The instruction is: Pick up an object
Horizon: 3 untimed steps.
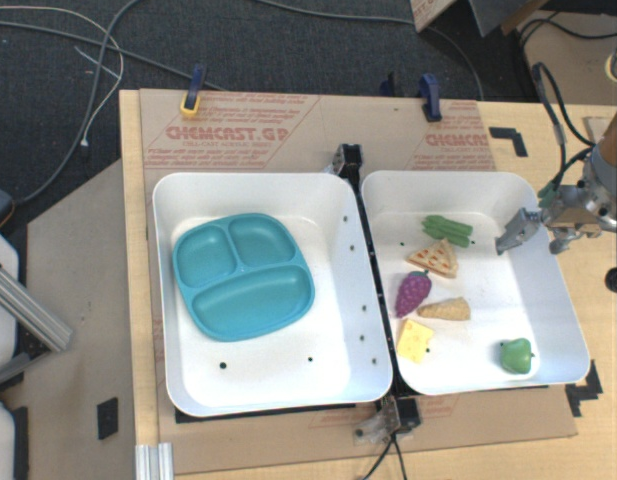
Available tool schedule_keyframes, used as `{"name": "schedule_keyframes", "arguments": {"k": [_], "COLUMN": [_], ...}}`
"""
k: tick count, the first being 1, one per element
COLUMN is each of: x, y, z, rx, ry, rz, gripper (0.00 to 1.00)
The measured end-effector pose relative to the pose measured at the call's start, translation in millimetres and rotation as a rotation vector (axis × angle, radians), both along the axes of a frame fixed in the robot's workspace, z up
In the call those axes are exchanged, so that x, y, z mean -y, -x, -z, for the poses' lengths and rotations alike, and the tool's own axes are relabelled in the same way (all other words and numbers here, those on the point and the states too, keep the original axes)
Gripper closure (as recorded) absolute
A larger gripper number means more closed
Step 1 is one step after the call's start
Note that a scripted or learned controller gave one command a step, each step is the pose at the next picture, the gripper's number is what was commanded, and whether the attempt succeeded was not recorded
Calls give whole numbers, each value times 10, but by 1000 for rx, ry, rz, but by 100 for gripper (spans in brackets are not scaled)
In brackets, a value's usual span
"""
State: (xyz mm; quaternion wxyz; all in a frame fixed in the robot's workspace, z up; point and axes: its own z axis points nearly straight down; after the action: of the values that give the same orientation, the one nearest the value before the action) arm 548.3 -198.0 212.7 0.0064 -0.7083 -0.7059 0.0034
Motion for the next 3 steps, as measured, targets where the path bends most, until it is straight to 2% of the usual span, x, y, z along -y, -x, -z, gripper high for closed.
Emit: {"name": "schedule_keyframes", "arguments": {"k": [1, 3], "x": [-4, 0], "y": [-30, 4], "z": [-70, 1183], "rx": [13, 8], "ry": [3, 1], "rz": [-4, -3], "gripper": [0, 0]}}
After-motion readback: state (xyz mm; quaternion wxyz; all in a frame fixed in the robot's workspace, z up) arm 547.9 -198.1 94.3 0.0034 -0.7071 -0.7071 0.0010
